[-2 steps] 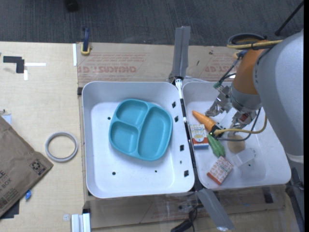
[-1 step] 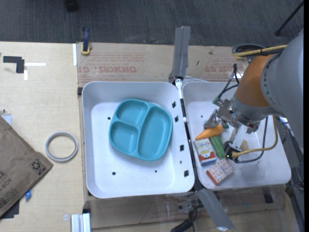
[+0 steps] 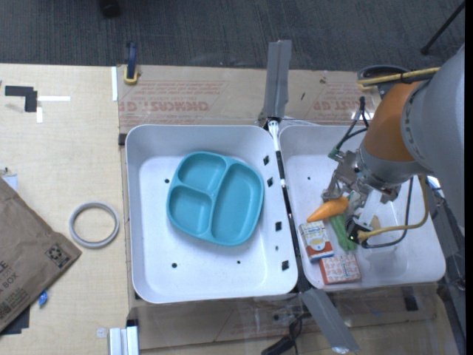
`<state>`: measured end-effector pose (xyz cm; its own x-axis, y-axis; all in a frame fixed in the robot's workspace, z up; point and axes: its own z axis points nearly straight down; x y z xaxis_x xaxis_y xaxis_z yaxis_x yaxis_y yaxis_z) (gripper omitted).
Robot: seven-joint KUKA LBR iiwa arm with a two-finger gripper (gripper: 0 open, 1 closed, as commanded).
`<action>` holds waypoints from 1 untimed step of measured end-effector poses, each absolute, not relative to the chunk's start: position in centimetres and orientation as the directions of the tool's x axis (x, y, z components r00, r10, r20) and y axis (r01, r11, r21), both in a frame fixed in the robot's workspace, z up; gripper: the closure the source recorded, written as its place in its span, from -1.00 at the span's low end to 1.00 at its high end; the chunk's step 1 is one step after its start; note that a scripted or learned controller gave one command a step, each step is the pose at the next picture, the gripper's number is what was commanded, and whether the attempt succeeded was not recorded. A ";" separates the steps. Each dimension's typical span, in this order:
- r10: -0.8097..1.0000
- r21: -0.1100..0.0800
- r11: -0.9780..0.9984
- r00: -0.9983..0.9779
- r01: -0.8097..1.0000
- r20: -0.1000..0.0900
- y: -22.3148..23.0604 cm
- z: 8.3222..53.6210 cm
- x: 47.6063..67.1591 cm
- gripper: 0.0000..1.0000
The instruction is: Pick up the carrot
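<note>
The end effector (image 3: 341, 192) hangs low in the right-hand bin (image 3: 414, 268), its dark fingers down over the thick end of the carrot (image 3: 327, 210) — whether they are wide, narrow or gripping cannot be told from this slanted overhead view. The carrot lies tilted near the bin's left wall, its pointed tip toward the divider. Just below it sit a small carton (image 3: 316, 241) and a flat red-printed packet (image 3: 340, 269), with a green item (image 3: 343, 234) between them and the arm's cabling. Above, the orange band (image 3: 386, 128) and grey arm (image 3: 436, 117) reach in from the right. The left-hand bin (image 3: 148, 257) holds a teal three-compartment plate (image 3: 216, 197) at its middle. Out on the desk (image 3: 59, 161) — well apart from both bins — lie a roll of tape (image 3: 94, 223) and a brown cardboard box (image 3: 22, 265).
</note>
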<state>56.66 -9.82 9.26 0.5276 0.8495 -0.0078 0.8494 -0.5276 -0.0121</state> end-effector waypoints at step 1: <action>0.912 -0.006 -0.409 0.409 0.912 -0.005 -4.5 18.7 62.7 1.00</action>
<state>62.68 -4.51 18.71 0.4091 0.9125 -0.0052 0.9125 -0.4091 -0.0063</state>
